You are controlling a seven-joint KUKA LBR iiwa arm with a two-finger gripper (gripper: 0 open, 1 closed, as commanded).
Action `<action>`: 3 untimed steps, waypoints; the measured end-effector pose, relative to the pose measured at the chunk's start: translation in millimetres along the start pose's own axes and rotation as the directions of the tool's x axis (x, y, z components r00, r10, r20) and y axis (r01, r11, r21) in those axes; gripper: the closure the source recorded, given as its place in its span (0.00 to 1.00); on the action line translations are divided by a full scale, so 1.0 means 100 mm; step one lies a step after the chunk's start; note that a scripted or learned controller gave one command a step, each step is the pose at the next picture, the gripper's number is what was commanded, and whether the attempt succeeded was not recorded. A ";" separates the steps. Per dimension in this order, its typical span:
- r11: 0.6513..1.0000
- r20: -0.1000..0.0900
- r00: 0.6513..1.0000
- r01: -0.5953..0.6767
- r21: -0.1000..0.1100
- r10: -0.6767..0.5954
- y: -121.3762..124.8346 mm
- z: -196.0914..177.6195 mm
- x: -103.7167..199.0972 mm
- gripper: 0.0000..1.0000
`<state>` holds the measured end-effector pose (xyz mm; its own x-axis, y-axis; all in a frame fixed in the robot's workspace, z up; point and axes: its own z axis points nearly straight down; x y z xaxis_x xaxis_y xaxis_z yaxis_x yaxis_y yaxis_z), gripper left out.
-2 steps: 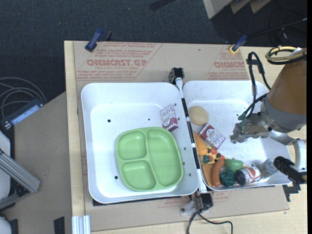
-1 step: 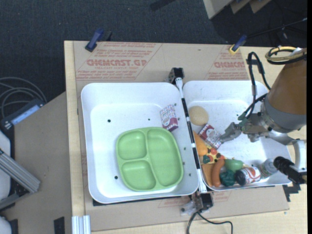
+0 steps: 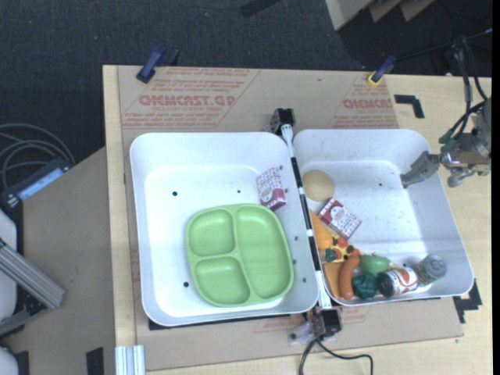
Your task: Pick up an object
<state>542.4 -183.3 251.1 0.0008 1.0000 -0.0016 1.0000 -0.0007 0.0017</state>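
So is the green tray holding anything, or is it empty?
Empty. All three compartments of the green tray show bare green. The small red-and-white packet lies beside it on the left bin floor, not in it.

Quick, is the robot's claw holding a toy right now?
Gripper: above the right bin's far right edge, nothing seen in it; open or closed cannot be told.

Two white bins sat on the bench: the left bin [image 3: 156,209] and the right bin [image 3: 422,225]. There was one green divided plate [image 3: 236,254], two small red-and-white cartons [image 3: 270,187] [image 3: 340,218], one tan ball [image 3: 318,184] and one can [image 3: 402,280]. A heap of toy foods [image 3: 351,268] at 5 o'clock was too jumbled to count.
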 end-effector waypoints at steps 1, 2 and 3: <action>1.000 -0.003 1.000 0.002 0.000 -0.002 -0.60 1.65 0.76 0.00; 1.000 0.000 1.000 0.000 -0.007 0.000 0.03 1.64 0.86 0.00; 1.000 0.000 1.000 -0.001 -0.001 0.001 -0.63 1.63 0.43 0.00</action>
<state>479.6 -140.6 87.5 0.0022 1.0000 -0.0020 1.0000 -0.0022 0.0024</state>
